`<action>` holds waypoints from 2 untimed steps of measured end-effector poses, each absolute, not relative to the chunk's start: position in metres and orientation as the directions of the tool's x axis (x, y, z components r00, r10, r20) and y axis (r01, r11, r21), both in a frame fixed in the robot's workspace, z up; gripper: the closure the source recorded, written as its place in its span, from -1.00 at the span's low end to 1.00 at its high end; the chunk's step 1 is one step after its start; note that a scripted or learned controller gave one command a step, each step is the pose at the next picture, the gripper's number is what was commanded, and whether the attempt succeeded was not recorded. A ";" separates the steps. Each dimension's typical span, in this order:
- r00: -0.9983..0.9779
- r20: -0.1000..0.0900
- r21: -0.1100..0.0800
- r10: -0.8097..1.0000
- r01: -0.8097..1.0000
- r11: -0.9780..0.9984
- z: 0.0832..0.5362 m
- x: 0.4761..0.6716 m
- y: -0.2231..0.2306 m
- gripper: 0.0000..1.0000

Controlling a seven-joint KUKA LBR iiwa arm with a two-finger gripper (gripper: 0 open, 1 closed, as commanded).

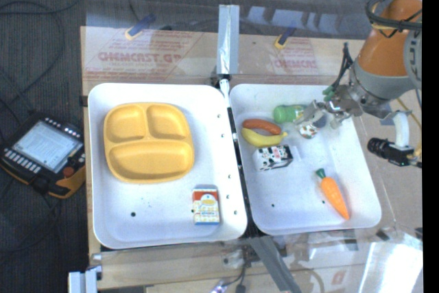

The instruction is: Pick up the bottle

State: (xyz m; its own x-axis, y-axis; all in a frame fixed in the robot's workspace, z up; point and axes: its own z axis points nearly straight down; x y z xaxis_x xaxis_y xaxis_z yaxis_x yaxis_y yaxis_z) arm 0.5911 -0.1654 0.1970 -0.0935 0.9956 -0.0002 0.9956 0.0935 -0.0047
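Above, gripper (317, 114) low over right bin (363, 213), beside green bottle (288, 112); finger spread cannot be told | bottle lies on its side, far end of that bin | same bin: sausage (261, 125), banana (263, 138), patterned block (275, 156), carrot (333, 194) | left bin (123, 223): yellow divided plate (148, 142), small carton (206, 206)

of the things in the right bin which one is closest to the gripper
The green bottle, lying at the top of the right bin. The gripper sits just by its right end; the banana, the hot dog, the small carton and the carrot lie farther off.
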 end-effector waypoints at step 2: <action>-0.140 -0.010 0.008 0.990 0.990 0.140 0.089 0.628 -0.143 -1.00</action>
State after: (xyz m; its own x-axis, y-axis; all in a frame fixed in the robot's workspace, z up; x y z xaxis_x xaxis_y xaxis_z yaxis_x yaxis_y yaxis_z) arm 0.6275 -0.1431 0.0893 -0.1397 0.9901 -0.0095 0.9901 0.1398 0.0081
